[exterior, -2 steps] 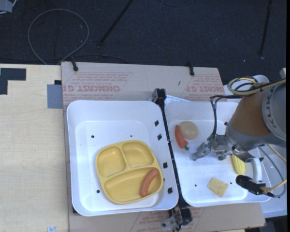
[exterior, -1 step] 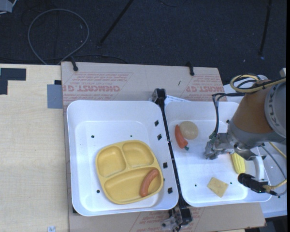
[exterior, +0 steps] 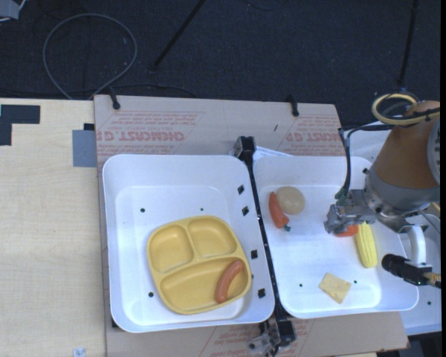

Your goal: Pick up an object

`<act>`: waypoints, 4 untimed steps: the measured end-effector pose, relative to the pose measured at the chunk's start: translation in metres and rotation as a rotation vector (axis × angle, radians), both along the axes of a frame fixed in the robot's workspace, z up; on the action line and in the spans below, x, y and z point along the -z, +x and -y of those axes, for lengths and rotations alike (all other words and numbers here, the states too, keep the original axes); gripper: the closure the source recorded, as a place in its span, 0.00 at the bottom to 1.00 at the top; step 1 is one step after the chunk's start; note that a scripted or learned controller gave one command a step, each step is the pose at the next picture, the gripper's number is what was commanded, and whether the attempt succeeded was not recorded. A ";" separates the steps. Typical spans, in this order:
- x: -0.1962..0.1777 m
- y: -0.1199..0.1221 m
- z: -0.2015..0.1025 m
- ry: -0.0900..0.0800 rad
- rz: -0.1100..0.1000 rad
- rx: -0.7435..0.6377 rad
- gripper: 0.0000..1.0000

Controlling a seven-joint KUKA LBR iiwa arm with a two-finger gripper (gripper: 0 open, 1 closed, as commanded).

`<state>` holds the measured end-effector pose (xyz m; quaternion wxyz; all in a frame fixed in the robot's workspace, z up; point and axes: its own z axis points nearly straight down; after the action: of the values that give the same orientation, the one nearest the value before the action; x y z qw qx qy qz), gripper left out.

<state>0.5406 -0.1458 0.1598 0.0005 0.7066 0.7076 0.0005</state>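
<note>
My gripper point(exterior: 343, 220) is low in the right bin point(exterior: 312, 303), at its right side, pointing down over a small red-orange object point(exterior: 348, 230) that peeks out beneath it. A yellow corn cob point(exterior: 366, 245) lies just right of the gripper. A round beige bun point(exterior: 289, 200) and a red-orange carrot or pepper point(exterior: 278, 210) sit further left in the same bin. A pale yellow cheese wedge point(exterior: 334, 287) lies near the bin's front. Whether the fingers grip the red object is hidden by the gripper body.
The left bin point(exterior: 126, 199) holds a yellow divided plate point(exterior: 180, 250) with a sausage point(exterior: 230, 280) in its front compartment. A black divider point(exterior: 257, 229) runs between the bins. Cables loop above the arm at right.
</note>
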 end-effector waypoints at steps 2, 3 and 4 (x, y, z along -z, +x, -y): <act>-0.095 0.008 0.008 -0.001 0.002 0.000 1.00; -0.089 0.011 -0.039 0.002 -0.005 -0.002 1.00; -0.091 0.029 -0.097 0.001 -0.004 -0.003 1.00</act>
<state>0.5694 -0.0488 0.2508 -0.0011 0.7055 0.7087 -0.0005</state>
